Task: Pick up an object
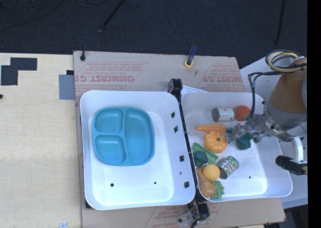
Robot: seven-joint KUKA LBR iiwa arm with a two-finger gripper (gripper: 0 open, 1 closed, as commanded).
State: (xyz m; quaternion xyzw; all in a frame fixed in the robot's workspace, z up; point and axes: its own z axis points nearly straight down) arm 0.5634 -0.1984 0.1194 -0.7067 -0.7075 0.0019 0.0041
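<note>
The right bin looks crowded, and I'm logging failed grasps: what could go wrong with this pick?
1. The pincer sits among tightly packed items: the dark green piece, the orange pumpkin and the carrot. It may nudge a neighbour instead of gripping one.
2. The round red item and the small can could roll if bumped.

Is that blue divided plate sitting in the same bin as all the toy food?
No, the blue plate lies alone in the left bin, while the toy food, such as the orange pumpkin, is in the right bin.
</note>
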